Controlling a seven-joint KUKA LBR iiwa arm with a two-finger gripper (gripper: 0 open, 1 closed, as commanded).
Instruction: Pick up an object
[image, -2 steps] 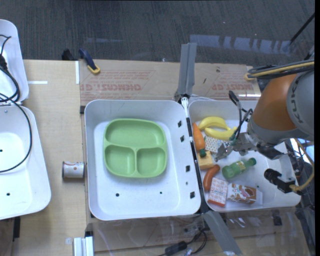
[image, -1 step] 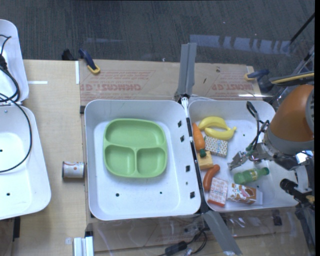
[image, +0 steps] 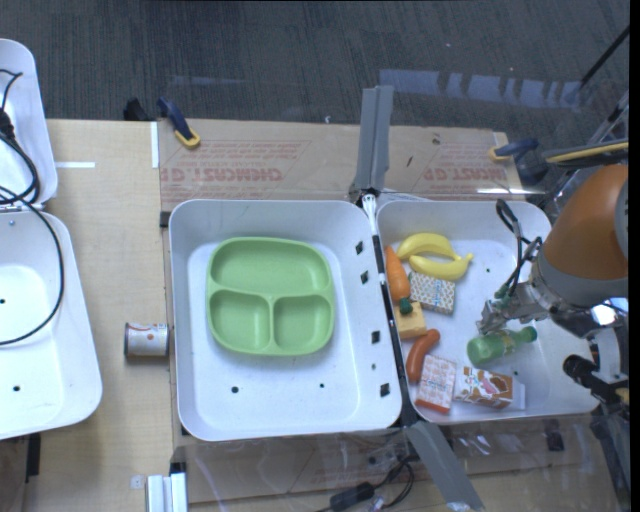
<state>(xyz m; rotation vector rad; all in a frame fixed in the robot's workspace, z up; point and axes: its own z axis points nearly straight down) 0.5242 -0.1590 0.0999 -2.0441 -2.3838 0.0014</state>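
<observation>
On your bench, the left white bin (image: 190, 330) holds one green three-compartment plastic plate (image: 270, 296). Right of that plate, in the right white bin (image: 470, 215), you have one orange carrot (image: 397, 274), two yellow bananas (image: 433, 254), one patterned small packet (image: 432, 291), one yellow cheese-like block (image: 411, 319), one red sausage (image: 421, 354), two printed cartons (image: 468, 385) and one green plastic bottle (image: 499, 344). The pincer (image: 497, 315) sits just above that bottle; you cannot tell its spread.

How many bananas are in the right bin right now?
2. Both bananas sit together near the back of the right bin: one banana curves over the other banana, which lies just in front, touching it. Nothing suggests more, though the arm covers the bin's right side.
</observation>
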